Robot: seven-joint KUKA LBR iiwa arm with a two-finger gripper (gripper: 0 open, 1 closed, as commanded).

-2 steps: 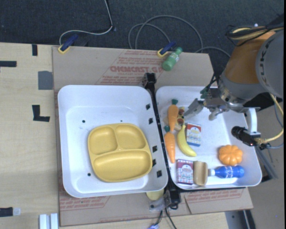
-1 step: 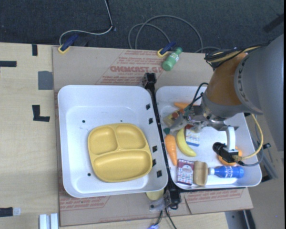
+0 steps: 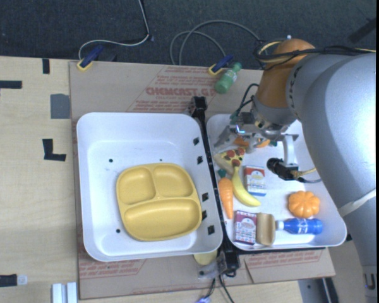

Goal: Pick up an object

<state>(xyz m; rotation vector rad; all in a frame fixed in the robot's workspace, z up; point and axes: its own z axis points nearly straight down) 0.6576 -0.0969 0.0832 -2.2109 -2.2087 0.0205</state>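
Banana [image 3: 244,190] beside small carton [image 3: 256,180], label unreadable; tool [image 3: 239,139] above, state unclear; board [image 3: 170,92] reads "CHEMCAST".

My arm at the bench, seen from above.
My grey arm enters from the right, bulking large at the frame's edge; the orange band sits above my wrist, and my gripper [image 3: 240,137] points down and leftward, its metal parts low.
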